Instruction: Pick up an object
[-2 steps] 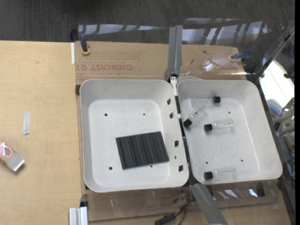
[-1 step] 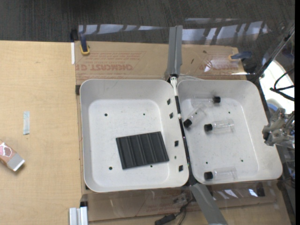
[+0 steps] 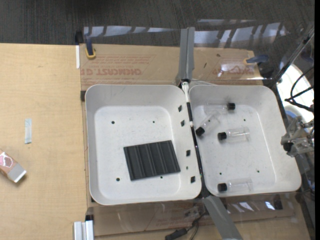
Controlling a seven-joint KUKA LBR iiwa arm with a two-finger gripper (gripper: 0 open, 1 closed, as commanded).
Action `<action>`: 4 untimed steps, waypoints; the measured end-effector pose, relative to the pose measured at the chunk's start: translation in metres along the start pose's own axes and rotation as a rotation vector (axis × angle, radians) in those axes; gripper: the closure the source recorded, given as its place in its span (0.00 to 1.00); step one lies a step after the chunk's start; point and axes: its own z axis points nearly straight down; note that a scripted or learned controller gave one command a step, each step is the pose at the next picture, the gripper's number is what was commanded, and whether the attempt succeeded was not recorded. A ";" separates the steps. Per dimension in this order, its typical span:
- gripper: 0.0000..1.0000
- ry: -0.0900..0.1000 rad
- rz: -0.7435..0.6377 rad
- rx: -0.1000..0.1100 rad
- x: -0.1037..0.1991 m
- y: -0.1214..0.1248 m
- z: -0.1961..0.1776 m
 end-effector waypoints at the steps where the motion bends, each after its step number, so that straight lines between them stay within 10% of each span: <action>1: 1.00 -0.001 -0.376 -0.001 -0.022 -0.003 -0.028; 2: 1.00 0.001 -0.536 -0.002 -0.011 -0.001 0.014; 4: 1.00 -0.002 -1.381 -0.005 0.000 0.001 -0.018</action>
